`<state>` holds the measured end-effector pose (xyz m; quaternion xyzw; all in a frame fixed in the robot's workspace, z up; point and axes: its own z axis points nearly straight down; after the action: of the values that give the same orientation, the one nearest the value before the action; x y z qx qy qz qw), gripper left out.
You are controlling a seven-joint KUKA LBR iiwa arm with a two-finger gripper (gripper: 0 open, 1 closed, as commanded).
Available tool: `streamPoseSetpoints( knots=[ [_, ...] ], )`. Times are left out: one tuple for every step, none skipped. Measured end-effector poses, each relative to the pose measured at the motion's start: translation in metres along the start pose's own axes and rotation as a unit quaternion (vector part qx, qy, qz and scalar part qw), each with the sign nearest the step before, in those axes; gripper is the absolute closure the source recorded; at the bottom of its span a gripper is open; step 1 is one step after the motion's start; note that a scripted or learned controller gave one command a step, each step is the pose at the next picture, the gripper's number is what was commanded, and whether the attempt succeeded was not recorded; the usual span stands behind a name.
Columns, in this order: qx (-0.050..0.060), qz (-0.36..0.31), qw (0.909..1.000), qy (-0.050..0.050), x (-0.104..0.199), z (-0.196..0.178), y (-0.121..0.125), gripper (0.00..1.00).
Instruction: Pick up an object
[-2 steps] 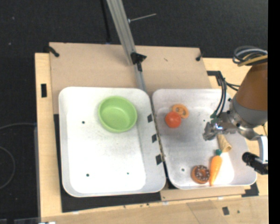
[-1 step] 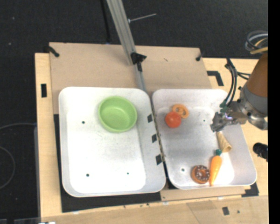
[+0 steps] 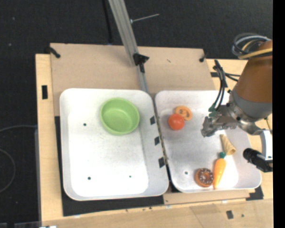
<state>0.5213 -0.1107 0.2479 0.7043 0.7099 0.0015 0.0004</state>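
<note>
The right bin [image 3: 190,148] holds several small toys. A red tomato [image 3: 176,122] lies near its upper left, with an orange ring-shaped piece [image 3: 183,111] just behind it. A carrot [image 3: 219,171] and a brown doughnut [image 3: 204,177] sit at the front, and a tan cone [image 3: 227,144] lies right of centre. My gripper [image 3: 210,127] hangs over the right half of this bin, left of the cone and right of the tomato. Nothing shows between its fingers.
The left bin [image 3: 85,165] holds a green bowl [image 3: 119,116] near its back. A grey metal pole [image 3: 126,30] slants down from the top to the gap between the bins. Cables [image 3: 249,42] loop behind the arm at the right.
</note>
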Motion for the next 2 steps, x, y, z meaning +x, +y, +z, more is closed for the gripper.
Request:
streamPoseSetpoints(
  knots=[
    [0.001, 0.0, 1.0, -0.001, 0.056, 0.011, 0.001, 1.0],
    [-0.001, 0.0, 1.0, 0.0, 0.112, 0.001, -0.002, 1.0]
  ],
)
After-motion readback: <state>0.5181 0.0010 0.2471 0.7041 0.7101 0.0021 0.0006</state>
